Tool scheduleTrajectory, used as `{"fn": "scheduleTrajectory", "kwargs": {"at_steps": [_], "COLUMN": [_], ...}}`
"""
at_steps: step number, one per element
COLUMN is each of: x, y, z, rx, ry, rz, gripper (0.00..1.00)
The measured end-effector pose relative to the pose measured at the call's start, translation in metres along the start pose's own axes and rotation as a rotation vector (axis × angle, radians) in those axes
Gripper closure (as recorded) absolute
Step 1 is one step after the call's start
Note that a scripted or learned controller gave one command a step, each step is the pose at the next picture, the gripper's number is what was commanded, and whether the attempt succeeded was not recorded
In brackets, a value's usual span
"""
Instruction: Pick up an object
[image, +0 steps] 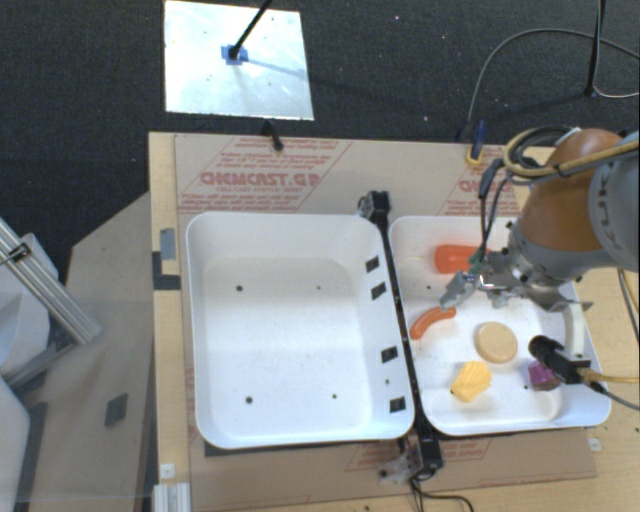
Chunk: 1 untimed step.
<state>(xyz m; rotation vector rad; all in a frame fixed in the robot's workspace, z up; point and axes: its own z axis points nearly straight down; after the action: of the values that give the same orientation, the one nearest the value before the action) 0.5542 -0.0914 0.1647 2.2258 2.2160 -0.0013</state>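
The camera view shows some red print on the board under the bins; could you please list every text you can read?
"CHEMCAST GP": large red letters on the brown protective sheet behind the left white bin.
Smaller red lines around it: too blurred to read.
Red print near the right white bin: partly hidden, unreadable.

- I can read red letters, "CHEMCAST GP", on the brown board (262, 172) under the bins.
- More red letters sit near the right side, too cut off to read.
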Motion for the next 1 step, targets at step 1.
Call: {"fn": "scheduleTrajectory", "kwargs": {"at_steps": [1], "x": [0.0069], "y": [0.0696], "z": [0.0843], "rx": [-0.001], "ry": [0.001], "rz": [-0.011], "gripper": [0.00]}}
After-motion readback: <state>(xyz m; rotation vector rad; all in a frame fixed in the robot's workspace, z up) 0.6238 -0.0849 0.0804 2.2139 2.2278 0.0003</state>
